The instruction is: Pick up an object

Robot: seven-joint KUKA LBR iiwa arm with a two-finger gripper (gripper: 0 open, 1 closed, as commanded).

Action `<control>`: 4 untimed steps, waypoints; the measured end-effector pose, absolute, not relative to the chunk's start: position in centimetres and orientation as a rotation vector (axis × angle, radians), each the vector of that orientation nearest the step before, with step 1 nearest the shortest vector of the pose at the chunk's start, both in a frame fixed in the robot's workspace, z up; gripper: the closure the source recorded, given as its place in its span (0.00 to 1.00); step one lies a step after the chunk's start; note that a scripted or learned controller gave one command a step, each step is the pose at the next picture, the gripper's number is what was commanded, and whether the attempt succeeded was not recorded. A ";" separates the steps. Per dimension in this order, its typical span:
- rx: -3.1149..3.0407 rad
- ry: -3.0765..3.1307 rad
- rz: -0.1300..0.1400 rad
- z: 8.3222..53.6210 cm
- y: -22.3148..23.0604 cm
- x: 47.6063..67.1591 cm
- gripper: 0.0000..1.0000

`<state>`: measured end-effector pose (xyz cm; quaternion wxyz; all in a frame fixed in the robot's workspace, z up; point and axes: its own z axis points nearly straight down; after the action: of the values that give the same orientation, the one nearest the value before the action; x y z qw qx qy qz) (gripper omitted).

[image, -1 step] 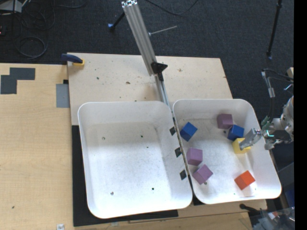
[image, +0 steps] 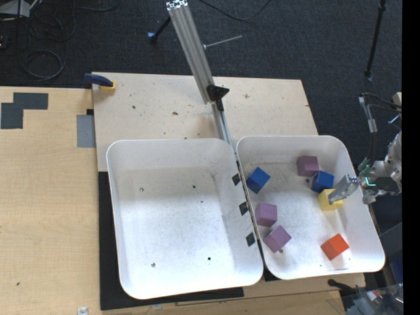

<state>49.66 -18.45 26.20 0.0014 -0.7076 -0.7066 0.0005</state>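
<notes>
- The gripper [image: 341, 190] reaches in over the right rim of the right bin [image: 367, 241], its grey tip lying over the yellow block [image: 330, 200]; from this slant it cannot be told how wide the tool stands or whether it has hold of anything
- The yellow block sits near the bin's right wall, touching or just beside a blue block [image: 322, 180], with a purple block [image: 307, 165] close behind that; a descent here could likely nudge the blue neighbour or catch two pieces at once
- Closeness to the wall is a second hazard: the tool might well strike the rim or pin the block against the side rather than enclose it
- An orange block [image: 335, 246] lies apart toward the near corner, and two purple blocks [image: 266, 213] [image: 277, 237] and another blue block [image: 258, 179] sit along the divider, all freer targets
- The left bin [image: 131, 176] holds nothing to pick
</notes>
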 end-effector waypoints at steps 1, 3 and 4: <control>-2.216 -2.215 0.006 20.0 -17.8 49.1 0.00; -2.223 -2.216 -0.001 9.1 -17.9 49.2 0.00; -2.231 -2.206 -0.001 10.2 -18.0 49.2 1.00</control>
<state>49.19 -18.00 10.15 0.0018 -0.7111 -0.7031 -0.0003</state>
